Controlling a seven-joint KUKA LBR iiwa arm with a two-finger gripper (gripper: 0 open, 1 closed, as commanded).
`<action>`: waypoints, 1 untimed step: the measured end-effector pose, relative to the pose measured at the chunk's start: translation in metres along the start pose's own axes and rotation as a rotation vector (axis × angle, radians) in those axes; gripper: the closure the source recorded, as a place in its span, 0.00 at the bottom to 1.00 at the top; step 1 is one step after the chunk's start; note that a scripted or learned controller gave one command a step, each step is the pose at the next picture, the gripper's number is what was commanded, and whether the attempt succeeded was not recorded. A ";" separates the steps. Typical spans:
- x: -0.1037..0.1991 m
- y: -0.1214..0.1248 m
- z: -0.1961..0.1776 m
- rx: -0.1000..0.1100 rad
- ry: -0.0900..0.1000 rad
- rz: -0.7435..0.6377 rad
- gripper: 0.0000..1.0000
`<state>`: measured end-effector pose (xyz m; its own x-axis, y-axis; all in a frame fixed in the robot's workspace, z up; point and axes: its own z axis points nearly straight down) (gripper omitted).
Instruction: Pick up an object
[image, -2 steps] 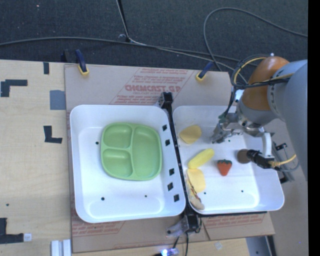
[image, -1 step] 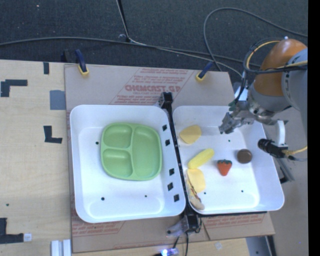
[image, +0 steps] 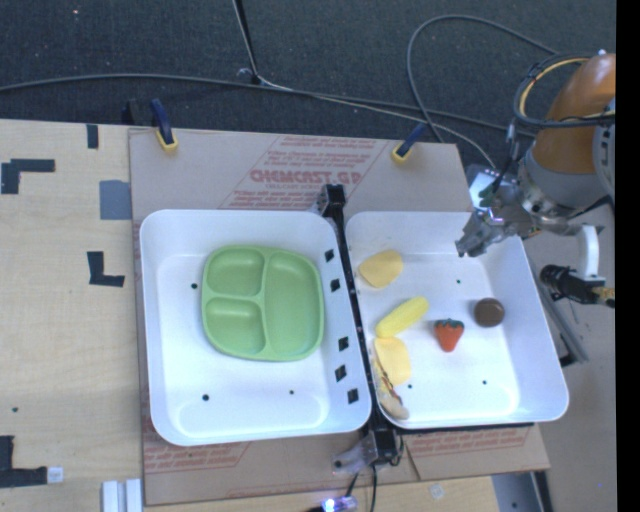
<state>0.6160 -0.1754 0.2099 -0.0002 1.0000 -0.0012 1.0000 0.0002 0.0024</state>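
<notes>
As arm (image: 575, 110) leans in from right, gripper (image: 478, 238) hangs over right bin (image: 530, 300) corner; grip state unclear.

Both white bins (image: 160, 300) look like smooth, slightly glossy plastic. The green divided plate (image: 264, 303) is matt plastic. A brown cardboard sheet (image: 300, 170) with red print lies under the bins, on a pale wood-grain worktop (image: 60, 330). The strawberry (image: 449, 334) and banana (image: 401, 316) look like smooth plastic.

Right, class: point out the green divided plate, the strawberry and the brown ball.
green divided plate (image: 264, 303), camera view, centre ridge between compartments
strawberry (image: 449, 335), camera view, middle of the red body
brown ball (image: 488, 312), camera view, its top centre
</notes>
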 end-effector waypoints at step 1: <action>0.000 0.001 -0.053 -0.002 0.000 -0.001 1.00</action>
<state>0.6168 -0.1753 0.2630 -0.0013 1.0000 -0.0014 1.0000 0.0013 0.0039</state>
